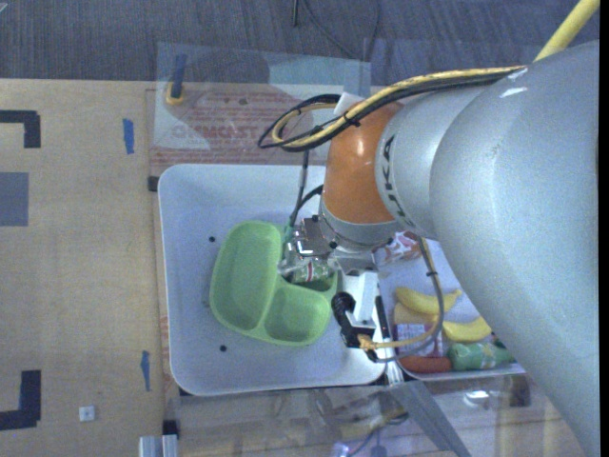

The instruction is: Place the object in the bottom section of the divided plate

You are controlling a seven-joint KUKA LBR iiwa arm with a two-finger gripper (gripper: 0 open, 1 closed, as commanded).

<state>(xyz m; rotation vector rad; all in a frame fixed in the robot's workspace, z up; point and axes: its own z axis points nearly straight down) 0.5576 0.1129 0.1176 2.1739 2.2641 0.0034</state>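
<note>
One gripper (306, 260) is being held at the green plate's (249, 279) right rim in the left bin (190, 255); its grip cannot be told.

A robotics lab: taped wooden bench (76, 284), white bins (186, 255), grey carpet (143, 17) and loose cables (324, 17).

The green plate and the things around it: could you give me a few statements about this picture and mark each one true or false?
1. The green divided plate lies in the left white bin. True.
2. The gripper hangs at the plate's right edge. True.
3. The bananas lie on the plate. False: they lie in the right bin, beside the plate's bin.
4. The arm's band above the wrist is blue. False: it is orange.
</note>
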